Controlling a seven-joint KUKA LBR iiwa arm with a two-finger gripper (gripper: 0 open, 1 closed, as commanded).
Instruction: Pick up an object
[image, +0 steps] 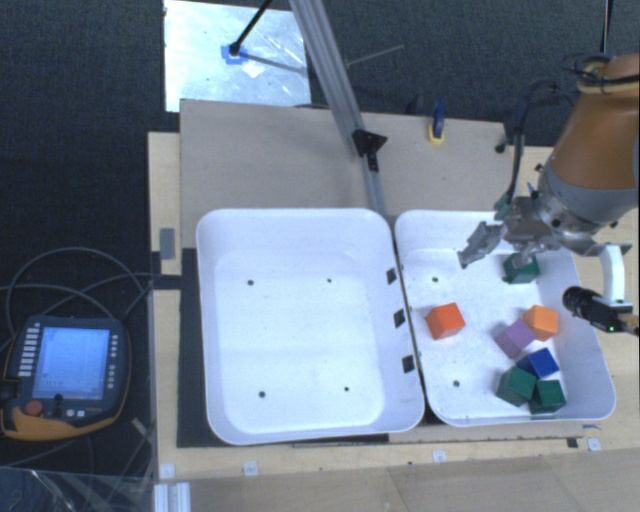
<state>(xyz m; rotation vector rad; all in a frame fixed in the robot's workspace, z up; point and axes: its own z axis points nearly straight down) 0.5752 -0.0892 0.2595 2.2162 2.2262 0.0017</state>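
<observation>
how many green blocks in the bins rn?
3, all in the right bin: one green block beside the gripper near the far wall, two at the near right corner. The arm may hide more.

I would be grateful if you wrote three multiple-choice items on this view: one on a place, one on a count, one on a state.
1. Which bin holds the blocks?
A. the left one in the view
B. the right one in the view
C. both

2. How many orange blocks lie in that bin?
A. one
B. two
C. four

3. How does the lone green block near the gripper stand?
A. on the bin floor under the gripper
B. stacked on the purple block
C. on the bench outside the bins

Answers:
1 B, since every block sits in the right bin.
2 B, since one orange block lies near the bin's middle and another orange block beside the purple block.
3 A, since the green block rests on the bin floor just below the gripper, apart from the cluster.
</observation>
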